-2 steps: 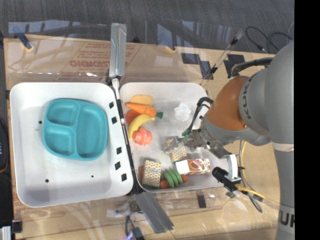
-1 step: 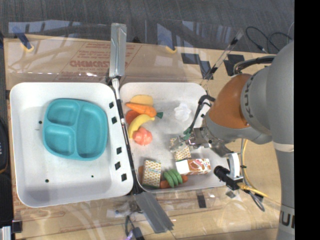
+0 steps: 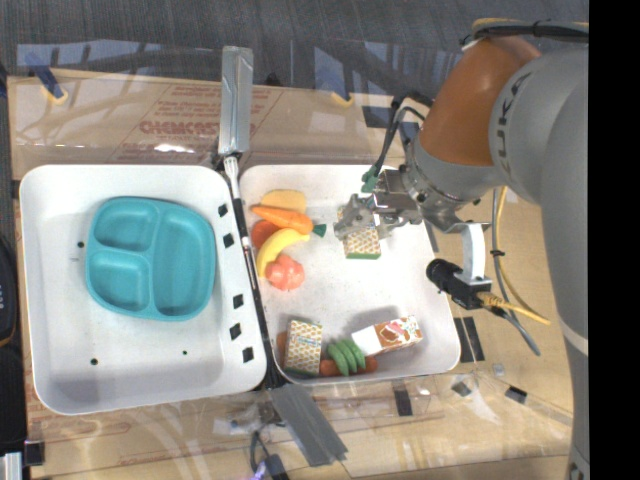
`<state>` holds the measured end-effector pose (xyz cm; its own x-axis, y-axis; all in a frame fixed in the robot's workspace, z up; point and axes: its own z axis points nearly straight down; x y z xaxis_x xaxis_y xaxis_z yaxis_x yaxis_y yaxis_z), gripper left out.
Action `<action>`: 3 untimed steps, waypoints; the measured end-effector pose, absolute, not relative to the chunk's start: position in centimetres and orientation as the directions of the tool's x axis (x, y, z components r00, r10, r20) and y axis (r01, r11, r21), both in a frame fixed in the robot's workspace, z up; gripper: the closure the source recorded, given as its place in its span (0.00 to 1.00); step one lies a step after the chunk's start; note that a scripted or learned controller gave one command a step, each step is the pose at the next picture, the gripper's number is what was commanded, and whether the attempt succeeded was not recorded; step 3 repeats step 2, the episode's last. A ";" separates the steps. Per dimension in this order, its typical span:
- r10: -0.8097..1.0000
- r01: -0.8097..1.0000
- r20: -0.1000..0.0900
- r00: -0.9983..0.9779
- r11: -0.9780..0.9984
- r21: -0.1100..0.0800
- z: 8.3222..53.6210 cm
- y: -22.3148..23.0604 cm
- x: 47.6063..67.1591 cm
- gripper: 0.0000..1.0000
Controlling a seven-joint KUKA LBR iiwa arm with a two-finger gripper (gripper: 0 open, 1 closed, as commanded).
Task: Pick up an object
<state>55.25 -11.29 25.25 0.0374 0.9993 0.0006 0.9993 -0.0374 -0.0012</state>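
Nearest me, a carton (image 3: pixel 388 336) lies along the right bin (image 3: pixel 420 183) near wall. I read the gripper (image 3: pixel 362 220) poised directly over a small sponge block (image 3: pixel 362 245), presumably to grasp it; finger state: I cannot tell.

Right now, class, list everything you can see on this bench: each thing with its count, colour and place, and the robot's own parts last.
bins: 2, white, side by side on the bench
tray: 1, teal, three compartments, in the left bin
carrot: 1, orange with green tip, right bin, upper left
banana: 1, yellow, below the carrot
tomato: 1, red-pink, beside the banana
sponge: 1, tan and green, right bin, under the gripper
carton: 1, white and red, right bin, lower right
box: 1, brown patterned, lower left
green veg: 1, at the bottom wall
arm: 1, grey with orange band, from the right
gripper: 1, grey, over the sponge
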 end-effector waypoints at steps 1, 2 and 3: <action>0.976 0.976 0.000 0.217 -0.217 -0.001 34.0 -12.7 57.5 1.00; 0.983 0.983 0.000 0.184 -0.184 -0.007 24.5 -16.1 53.2 1.00; 0.983 0.983 0.000 0.184 -0.184 -0.007 24.5 -16.1 53.2 1.00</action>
